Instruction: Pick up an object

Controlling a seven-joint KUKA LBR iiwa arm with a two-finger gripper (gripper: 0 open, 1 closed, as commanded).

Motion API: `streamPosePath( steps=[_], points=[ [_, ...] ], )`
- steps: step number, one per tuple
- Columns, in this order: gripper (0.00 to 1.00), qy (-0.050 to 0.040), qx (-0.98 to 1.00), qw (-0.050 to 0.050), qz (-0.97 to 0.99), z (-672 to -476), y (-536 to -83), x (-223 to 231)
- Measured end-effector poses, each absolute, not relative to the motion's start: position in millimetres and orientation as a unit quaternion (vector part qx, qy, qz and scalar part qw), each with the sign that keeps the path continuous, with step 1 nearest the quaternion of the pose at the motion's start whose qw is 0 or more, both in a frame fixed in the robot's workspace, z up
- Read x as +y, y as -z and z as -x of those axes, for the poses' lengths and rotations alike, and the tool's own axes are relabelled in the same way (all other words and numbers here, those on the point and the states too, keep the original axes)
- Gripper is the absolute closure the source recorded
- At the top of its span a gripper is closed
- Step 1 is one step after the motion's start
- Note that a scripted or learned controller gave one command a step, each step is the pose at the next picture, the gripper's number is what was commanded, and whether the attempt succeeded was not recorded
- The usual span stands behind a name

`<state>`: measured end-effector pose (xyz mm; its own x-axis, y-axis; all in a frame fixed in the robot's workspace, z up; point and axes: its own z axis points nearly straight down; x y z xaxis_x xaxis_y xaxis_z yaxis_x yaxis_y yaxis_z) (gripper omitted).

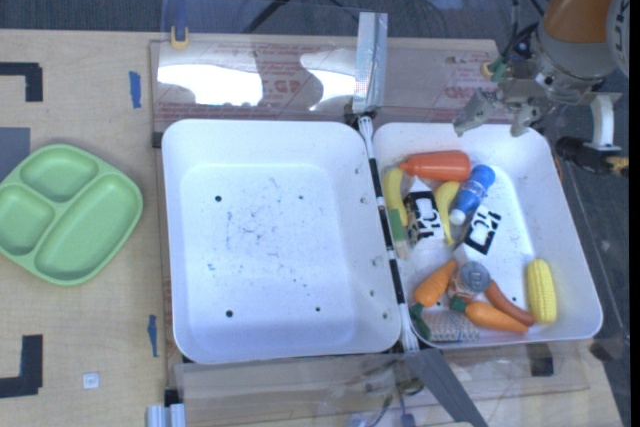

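Observation:
The right bin (570, 215) holds a jumble of toys. An orange carrot-like piece (435, 164) lies at the back, with a blue bottle (470, 194) and a yellow banana (393, 188) just in front of it. Black-and-white cards (481, 231) lie in the middle. A corn cob (541, 288) and small orange carrots (497, 315) sit near the front. My gripper (495, 120) hangs over the bin's back edge, above and behind the toys. It is open with nothing between its fingers (469, 121).
The left bin (270, 225) stands beside the right one, with a ridge between them. A green divided plate (65, 212) lies on the bench at far left. A clear panel (260, 65) and a metal post (369, 60) rise behind the bins.

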<state>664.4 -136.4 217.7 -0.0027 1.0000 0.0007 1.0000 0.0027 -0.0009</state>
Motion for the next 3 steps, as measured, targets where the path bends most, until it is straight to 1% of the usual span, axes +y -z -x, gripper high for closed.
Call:
streamPosePath(
  steps=[1,2,3],
  points=[
    [0.0,0.0085,-0.736,-0.011,0.677,-674.0,-116.8,-134.9],
    [0.0,0.001,-0.695,-0.001,0.719,-649.8,-87.2,-194.7],
    [1.0,0.0033,-0.695,-0.005,0.719,-652.5,-101.1,-194.6]
  ],
)
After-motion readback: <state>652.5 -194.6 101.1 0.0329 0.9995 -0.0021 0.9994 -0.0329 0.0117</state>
